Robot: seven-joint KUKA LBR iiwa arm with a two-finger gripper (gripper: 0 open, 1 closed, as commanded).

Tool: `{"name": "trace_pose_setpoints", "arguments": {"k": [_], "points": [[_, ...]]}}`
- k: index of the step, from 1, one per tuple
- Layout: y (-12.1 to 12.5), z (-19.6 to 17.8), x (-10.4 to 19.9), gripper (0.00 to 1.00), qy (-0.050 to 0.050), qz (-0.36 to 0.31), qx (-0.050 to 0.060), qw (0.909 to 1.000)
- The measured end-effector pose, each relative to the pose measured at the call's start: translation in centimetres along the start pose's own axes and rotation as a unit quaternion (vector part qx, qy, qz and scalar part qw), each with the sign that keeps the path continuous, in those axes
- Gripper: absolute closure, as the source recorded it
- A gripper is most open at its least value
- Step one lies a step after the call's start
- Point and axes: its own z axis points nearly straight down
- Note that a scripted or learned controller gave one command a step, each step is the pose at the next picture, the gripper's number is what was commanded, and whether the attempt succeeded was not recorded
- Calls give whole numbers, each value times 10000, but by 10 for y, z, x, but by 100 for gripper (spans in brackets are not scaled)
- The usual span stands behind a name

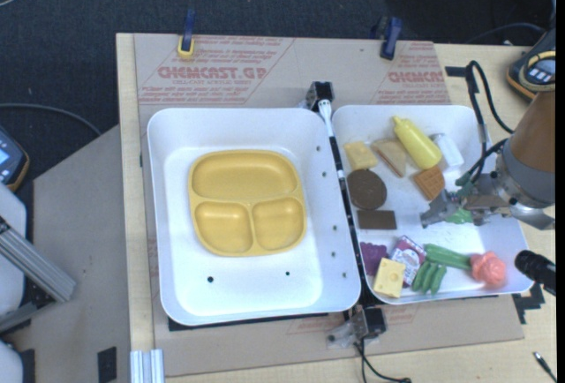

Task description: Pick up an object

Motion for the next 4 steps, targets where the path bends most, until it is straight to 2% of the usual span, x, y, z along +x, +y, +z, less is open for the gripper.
{"name": "trace_pose_setpoints", "arguments": {"k": [1,2,3,4], "points": [[3,-7,0,0,-13,-17,-71,10000],[-3,54,4,0,-3,-18,-45,10000],[1,100,5,0,6,-18,-99,9999],[2,86,3,100,-36,-10,-152,9999]]}}
